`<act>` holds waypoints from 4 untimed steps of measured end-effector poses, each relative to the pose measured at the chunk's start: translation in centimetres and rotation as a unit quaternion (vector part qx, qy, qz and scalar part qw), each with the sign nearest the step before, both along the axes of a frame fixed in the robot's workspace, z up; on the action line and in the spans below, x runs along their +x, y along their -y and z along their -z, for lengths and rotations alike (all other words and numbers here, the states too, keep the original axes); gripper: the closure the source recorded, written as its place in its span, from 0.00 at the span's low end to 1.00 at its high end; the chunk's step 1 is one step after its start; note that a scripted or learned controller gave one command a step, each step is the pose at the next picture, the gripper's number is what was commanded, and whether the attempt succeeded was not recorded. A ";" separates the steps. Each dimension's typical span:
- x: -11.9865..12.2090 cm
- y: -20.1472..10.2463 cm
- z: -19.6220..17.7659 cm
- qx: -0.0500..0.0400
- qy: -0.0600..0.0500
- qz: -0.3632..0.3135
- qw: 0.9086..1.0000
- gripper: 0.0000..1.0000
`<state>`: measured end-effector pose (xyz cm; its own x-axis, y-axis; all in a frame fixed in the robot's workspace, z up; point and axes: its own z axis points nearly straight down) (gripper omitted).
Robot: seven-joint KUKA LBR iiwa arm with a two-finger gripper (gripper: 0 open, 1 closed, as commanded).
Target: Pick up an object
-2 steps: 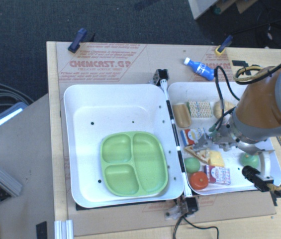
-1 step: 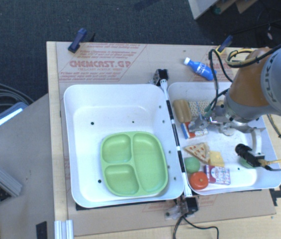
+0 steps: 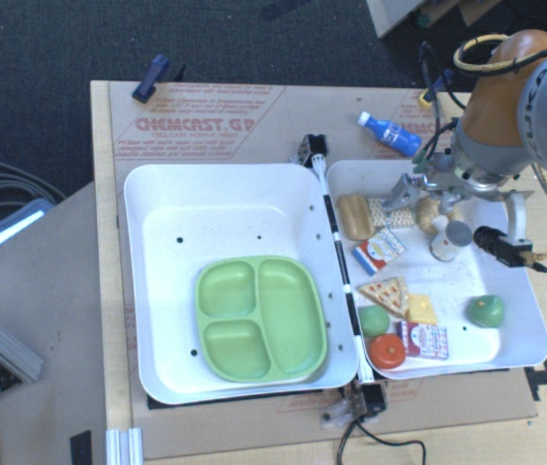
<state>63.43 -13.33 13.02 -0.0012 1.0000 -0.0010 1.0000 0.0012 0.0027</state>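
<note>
arm (image 3: 520,85) cut off right, gripper (image 3: 435,211) perhaps hidden

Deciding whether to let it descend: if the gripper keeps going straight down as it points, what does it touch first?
Probably the small pale objects under the gripper in the right bin, beside the bread roll; depth is unclear from this slanted view.

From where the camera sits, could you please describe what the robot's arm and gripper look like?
The arm is rounded and grey, with an orange band above the wrist. Thin yellow and black cables loop around it. The gripper is grey metal, with a black part projecting beside it.
</note>
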 end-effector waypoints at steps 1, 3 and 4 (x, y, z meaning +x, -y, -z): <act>1.5 -4.1 3.6 0.000 0.000 0.000 1.000 0.00; -6.8 -10.7 -5.5 0.001 -0.002 0.000 1.000 1.00; -11.8 -16.3 -9.2 0.001 -0.003 0.000 1.000 1.00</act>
<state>51.60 3.01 22.21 -0.0012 1.0000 0.0013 1.0000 0.0012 -0.0028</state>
